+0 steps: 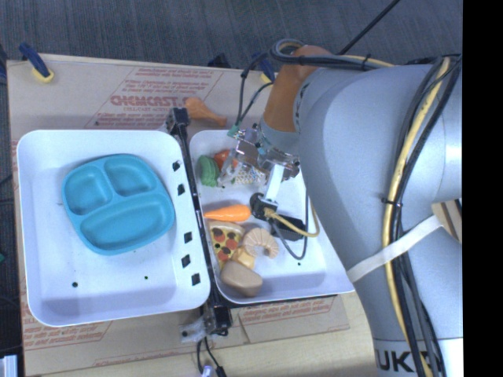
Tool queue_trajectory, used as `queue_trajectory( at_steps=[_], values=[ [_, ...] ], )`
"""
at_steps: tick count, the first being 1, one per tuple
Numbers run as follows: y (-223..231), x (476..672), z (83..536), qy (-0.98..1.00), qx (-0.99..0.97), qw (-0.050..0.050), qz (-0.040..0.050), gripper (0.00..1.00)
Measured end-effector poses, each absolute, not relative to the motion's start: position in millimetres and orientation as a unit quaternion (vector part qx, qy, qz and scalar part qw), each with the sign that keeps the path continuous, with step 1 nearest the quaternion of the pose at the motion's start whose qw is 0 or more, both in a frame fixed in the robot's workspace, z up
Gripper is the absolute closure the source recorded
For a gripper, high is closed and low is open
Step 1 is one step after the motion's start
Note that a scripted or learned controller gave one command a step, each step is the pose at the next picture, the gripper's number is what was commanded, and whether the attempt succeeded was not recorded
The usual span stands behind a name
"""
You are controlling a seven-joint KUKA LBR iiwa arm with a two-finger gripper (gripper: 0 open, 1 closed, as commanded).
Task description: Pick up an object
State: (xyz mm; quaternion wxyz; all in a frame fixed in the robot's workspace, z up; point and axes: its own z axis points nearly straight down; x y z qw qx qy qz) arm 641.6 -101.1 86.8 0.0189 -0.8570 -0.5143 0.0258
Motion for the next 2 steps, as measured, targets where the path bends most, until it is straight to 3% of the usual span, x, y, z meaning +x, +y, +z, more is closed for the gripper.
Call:
queue_trajectory(
  at_steps=[1,2],
  values=[
    [-94.5,523.6,146.8,-0.392,-0.92,0.002,0.0025,0.0],
    [-102.9,611.7,90.2,-0.433,-0.902,0.003,0.0033,0.0]
  ],
)
